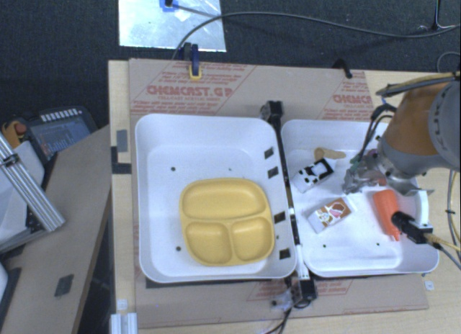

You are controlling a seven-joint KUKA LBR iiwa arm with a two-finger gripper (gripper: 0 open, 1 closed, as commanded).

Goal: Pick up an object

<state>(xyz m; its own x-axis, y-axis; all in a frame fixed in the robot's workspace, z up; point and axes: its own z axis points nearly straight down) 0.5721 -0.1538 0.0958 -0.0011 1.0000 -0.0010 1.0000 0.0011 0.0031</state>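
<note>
A big brown board (pixel 238 80) lies in the middle of the frame, and two white bins sit on it side by side. The left bin (pixel 209 134) holds a yellow tray (pixel 227 221) with three parts, low in the bin. The right bin (pixel 360 253) is partly covered by the arm, so its upper right corner is hidden.

The grey arm (pixel 425 134) comes in from the right edge of the frame, and most of it is cut off there. Its orange band sits near the top right. It bends down and left into the right bin.

The gripper (pixel 356 178) is low over the bin floor, near the middle of the right bin. It is small and dark, and I cannot tell how the tips are set.

An orange thing like a carrot (pixel 384 206) lies just right of the gripper, and its far end is hidden by a black part. A small flat packet (pixel 331 214) lies just below and left of the gripper. A black and white toy (pixel 315 175) sits to the left. A tan piece (pixel 328 154) lies above the toy, too small to make out.
</note>
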